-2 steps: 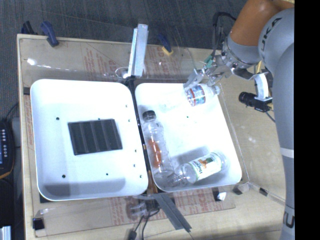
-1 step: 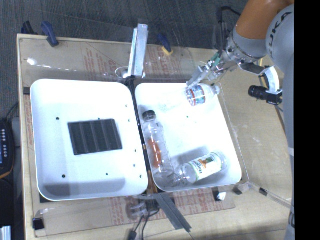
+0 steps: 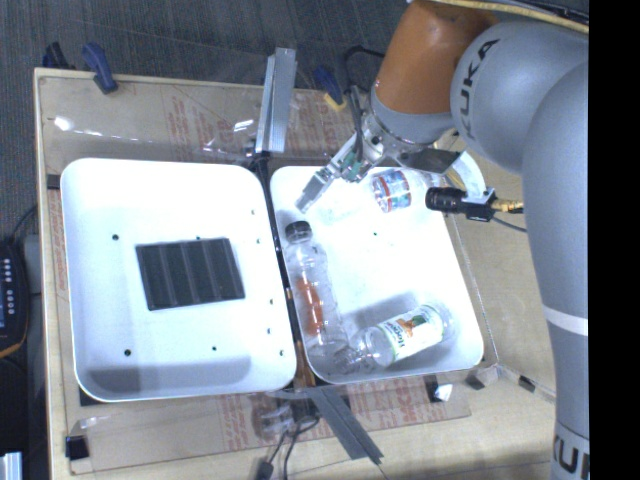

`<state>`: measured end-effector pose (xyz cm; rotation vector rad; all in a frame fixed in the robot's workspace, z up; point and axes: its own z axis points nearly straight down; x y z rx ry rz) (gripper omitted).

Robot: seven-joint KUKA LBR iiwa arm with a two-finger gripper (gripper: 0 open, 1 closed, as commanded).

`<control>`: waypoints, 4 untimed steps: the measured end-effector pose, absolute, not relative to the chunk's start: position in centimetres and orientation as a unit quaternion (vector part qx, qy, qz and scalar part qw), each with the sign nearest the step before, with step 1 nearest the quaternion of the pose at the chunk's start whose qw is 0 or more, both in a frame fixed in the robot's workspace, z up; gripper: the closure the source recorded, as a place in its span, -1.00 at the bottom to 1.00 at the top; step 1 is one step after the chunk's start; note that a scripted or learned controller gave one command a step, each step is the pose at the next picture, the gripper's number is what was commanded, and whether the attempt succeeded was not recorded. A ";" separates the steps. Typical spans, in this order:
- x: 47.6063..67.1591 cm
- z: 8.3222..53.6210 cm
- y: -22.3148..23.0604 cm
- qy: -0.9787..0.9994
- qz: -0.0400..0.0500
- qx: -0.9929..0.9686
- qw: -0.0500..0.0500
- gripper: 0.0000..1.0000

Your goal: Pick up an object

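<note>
At the left we see a dark ribbed block (image 3: 190, 273) lying flat in the left bin (image 3: 90, 198). The right bin (image 3: 455, 268) holds a clear bottle (image 3: 312, 293) along its left wall and a labelled bottle (image 3: 405, 335) near the front. Our gripper (image 3: 335, 176) hovers over the far corner, and we cannot tell how its fingers stand. A small labelled container (image 3: 391, 190) sits just beside it, so we judge it best to centre over that container before descending.
</note>
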<state>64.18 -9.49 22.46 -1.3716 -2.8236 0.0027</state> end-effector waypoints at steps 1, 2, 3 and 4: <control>62.8 9.3 -13.1 -0.853 0.000 -0.521 0.001 -1.00; 63.0 10.4 -13.0 -0.854 0.000 -0.520 0.000 1.00; 65.8 9.3 -13.8 -0.854 0.000 -0.520 0.000 1.00; 65.7 19.3 -7.6 -0.836 0.000 -0.549 0.000 1.00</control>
